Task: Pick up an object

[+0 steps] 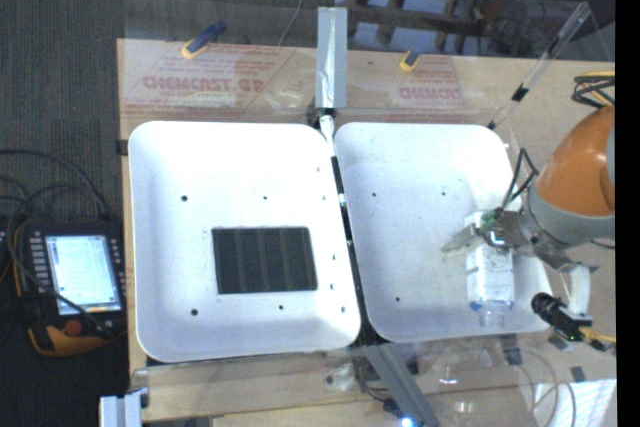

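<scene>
The tool (pixel 492 233), whose grip state I cannot tell, sits over the clear plastic bottle (pixel 491 283) at the right white bin's (pixel 420 145) four o'clock; that slick round body could slip sideways.

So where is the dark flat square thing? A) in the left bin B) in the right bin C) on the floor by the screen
A: the dark flat square lies on the floor of the left bin, while the right bin has a clear bottle in it.

Open left bin (pixel 170 165) (dark panel (pixel 264 259) centred)
</scene>
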